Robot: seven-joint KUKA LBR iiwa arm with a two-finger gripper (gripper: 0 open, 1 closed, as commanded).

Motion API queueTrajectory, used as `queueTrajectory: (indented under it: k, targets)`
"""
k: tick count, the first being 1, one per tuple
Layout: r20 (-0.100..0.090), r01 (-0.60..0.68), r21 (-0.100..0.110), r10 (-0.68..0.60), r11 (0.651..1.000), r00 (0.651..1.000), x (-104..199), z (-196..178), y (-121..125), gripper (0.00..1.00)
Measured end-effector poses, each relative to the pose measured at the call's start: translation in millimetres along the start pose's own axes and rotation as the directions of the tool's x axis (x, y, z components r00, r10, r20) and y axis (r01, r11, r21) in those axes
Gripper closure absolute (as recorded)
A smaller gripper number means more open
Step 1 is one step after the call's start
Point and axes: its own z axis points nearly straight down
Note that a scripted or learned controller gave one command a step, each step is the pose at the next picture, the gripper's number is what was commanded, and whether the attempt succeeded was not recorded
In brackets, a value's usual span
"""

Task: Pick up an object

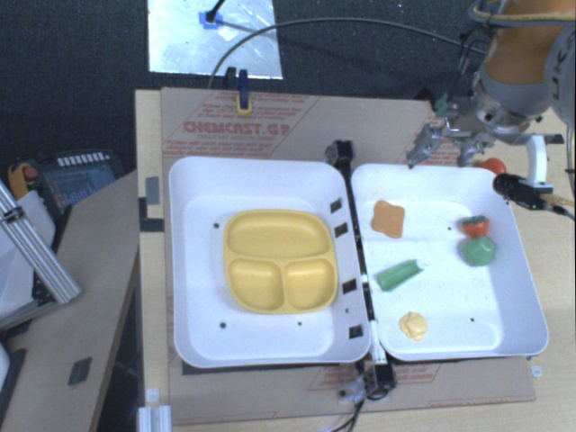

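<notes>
Here the arm (526,34) reaches in from the upper right, its orange band above the grey wrist, and the gripper (443,148) hangs over the far rim of the right bin (522,318), at about twelve o'clock of that bin. Its claw reads as released: the two metal fingers (425,146) stand spread apart and nothing lies between them. Inside the right bin, an orange flat piece (389,219) lies toward eleven o'clock, near below the gripper but apart from it. A green stick-shaped piece (398,274) lies tilted near the bin's middle, toward eight o'clock. A small pale yellow piece (413,326) sits at about six o'clock. At three o'clock a red tomato-like piece (476,226) sits just beside a round green piece (479,252); they seem to touch, though that cannot be told for sure. Another red object (491,165) shows at the bin's far right rim, at about two o'clock, partly hidden by the arm's hardware. The left bin (193,331) holds a yellow divided tray (274,259) with three compartments, lying flat at the bin's centre. Both bins rest side by side on a brown board (261,124) with red lettering, and a shiny sheet (211,25) lies beyond it at twelve o'clock.
</notes>
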Motion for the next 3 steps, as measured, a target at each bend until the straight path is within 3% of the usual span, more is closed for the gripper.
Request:
queueTrajectory:
  k: [1,3]
  targets:
    - [0.001,0.002,-0.01,-0.002,1.0,1.0,0.2,-5.9,1.8,0.0]
    - [0.001,-0.001,-0.006,0.001,1.0,1.0,-9.7,100.7,-0.6,0.0]
